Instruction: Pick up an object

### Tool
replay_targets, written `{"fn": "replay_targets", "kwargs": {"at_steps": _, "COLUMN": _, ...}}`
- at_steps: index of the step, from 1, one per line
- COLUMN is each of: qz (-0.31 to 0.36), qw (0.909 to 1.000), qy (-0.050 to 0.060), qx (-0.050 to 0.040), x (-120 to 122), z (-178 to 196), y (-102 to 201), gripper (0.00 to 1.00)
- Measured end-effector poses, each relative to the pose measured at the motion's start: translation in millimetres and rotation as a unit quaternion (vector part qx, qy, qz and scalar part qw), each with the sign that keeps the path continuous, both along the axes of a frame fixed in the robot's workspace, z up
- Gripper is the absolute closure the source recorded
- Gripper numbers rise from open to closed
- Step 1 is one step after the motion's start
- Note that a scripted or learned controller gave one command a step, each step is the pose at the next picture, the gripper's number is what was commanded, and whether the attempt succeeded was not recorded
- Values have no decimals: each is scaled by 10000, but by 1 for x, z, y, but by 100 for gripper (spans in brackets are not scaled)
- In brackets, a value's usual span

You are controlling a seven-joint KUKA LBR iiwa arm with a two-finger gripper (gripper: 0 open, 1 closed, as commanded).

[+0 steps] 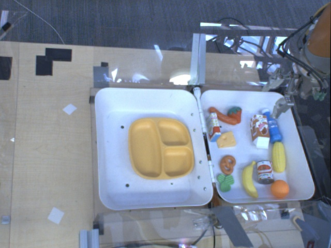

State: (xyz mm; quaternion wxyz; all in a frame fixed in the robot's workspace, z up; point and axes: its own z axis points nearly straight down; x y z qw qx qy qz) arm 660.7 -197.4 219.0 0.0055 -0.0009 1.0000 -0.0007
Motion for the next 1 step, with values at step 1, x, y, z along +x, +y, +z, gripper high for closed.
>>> {"fn": "replay_targets", "kwargs": {"at_steps": 1, "qz": -1784, "qw": 9840, "qy": 27, "qx": 26, "x": 10, "z": -93, "y": 34, "gripper": 0}}
